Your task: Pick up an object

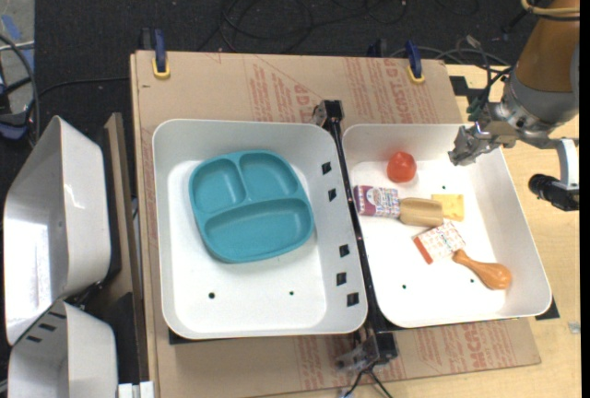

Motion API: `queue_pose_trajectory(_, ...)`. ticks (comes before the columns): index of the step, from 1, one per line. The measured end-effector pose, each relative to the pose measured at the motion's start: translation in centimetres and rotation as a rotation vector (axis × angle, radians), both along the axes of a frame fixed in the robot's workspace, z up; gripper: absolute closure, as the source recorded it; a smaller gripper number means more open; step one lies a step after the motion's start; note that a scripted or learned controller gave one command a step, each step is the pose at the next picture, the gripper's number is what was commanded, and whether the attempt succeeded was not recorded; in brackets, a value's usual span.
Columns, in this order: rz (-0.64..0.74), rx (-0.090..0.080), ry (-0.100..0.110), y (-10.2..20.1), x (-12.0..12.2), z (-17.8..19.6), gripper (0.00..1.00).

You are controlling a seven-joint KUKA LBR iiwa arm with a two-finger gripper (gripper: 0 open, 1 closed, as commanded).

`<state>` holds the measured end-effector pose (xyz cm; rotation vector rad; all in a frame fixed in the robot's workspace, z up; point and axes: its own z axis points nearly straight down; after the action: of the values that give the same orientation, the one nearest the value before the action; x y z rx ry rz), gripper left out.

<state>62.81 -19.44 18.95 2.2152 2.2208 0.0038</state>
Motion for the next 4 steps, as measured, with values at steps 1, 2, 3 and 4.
queue_pose_trajectory(1,0.0,0.0,-0.001,-0.1,-0.1,4.3,1.0)
queue_pose_trajectory(2,0.003,0.002,0.006,3.8,-1.8,4.2,1.0)
queue_pose_trajectory(3,0.004,0.004,0.008,9.2,-4.3,3.3,1.0)
queue_pose_trajectory(4,0.005,0.004,0.008,14.6,-6.3,2.6,1.0)
